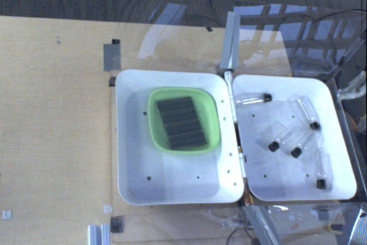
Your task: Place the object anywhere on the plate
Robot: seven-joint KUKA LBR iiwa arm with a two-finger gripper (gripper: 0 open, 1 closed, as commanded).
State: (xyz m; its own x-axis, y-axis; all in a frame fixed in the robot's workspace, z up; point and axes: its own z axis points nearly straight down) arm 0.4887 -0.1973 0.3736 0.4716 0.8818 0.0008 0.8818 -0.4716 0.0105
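A green square plate (213, 123) sits in the left white bin (172, 181), toward its upper middle. A dark ribbed rectangular block (181, 122) lies flat on the plate, slightly turned. In the right white bin (287, 186) lie several clear plastic vials with black caps: one near the top left (252, 99), one at the upper right (307, 112), two close together in the middle (287, 139), and one at the lower right (321, 172).
A metal divider post (230, 46) rises behind the seam between the two bins. A small grey bracket (112, 56) is fixed to the wooden bench left of the bins. Cables and a metal frame lie at the far right.
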